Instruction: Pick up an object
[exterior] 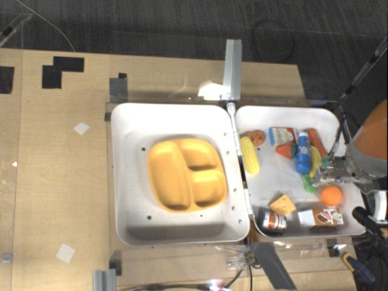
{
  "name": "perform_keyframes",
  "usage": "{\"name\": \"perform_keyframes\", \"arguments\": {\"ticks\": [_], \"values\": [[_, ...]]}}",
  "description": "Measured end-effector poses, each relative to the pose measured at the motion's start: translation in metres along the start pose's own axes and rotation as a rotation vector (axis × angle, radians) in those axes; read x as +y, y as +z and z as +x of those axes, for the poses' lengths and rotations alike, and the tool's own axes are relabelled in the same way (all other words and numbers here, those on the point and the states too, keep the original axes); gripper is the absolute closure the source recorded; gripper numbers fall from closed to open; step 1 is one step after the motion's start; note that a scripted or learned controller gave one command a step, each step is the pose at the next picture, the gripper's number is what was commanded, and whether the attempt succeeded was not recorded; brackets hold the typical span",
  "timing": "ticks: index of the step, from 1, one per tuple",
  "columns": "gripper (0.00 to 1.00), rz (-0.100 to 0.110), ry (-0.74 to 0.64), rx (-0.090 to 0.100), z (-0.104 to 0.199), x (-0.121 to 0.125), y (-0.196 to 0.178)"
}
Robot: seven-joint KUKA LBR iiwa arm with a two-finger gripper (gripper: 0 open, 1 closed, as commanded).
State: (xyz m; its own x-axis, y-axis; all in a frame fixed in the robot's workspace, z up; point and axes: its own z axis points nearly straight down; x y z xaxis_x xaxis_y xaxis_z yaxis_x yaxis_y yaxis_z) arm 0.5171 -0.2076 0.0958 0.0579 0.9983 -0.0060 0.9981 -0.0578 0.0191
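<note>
Sitting far off to the left of the jaws, a yellow divided tray (187,173) lies in the left bin (130,223) on the wooden tabletop (54,180). Nearer, across the divider in the right bin (267,117), a corn cob (249,154) lies lengthwise along the bin's left wall with a small brown round piece (259,137) beside its top end. Below these, a wedge of cheese (282,205) rests just above a tin can (273,222) lying on its side. Closer still, a red-and-white packet (281,136), a blue bottle (302,154), a red carrot-like piece (314,139) and a yellow-green item (315,162) cluster just left of the jaws (328,173). The jaws sit low at the bin's right side, beside that cluster and just above an orange ball (331,196); how far apart they stand cannot be told, and nothing is seen between them. Below the ball lies a small carton (321,217).
</note>
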Motion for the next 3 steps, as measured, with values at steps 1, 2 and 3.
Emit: {"name": "perform_keyframes", "arguments": {"ticks": [1, 2, 3], "values": [[1.00, 0.007, 0.090, 0.004, 0.032, -0.027, -0.112], [1.00, 0.009, 0.083, 0.003, 0.033, -0.026, -0.120], [1.00, 0.006, 0.075, 0.003, 0.033, -0.024, -0.131]]}}
